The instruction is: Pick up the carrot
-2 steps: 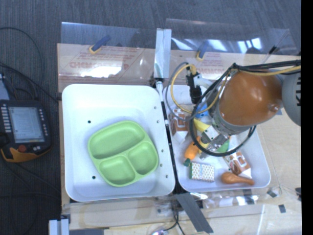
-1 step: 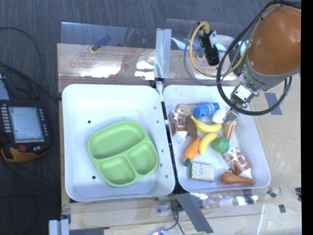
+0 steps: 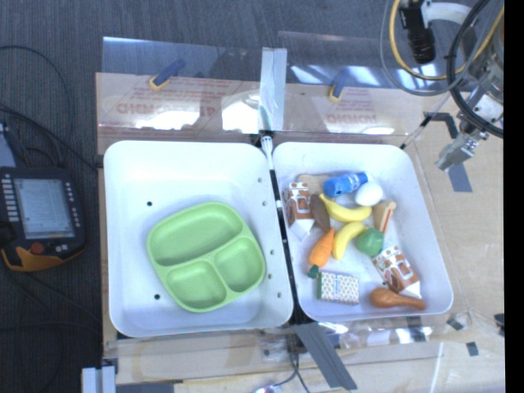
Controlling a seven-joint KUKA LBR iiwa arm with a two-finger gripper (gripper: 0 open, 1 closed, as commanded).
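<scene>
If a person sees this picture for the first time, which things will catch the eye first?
First the green divided plate, alone in the left bin. Then the crowd of toy food in the right bin: the orange carrot lies near its left wall, beside two yellow bananas.

The orange carrot [image 3: 321,249] with a green stem end lies tilted, stem end lowest, among toys in the right bin [image 3: 426,211].

Robotics lab: teach pendant [image 3: 39,211] on carpet, cabled bench [image 3: 458,244], white bins [image 3: 131,170].
</scene>
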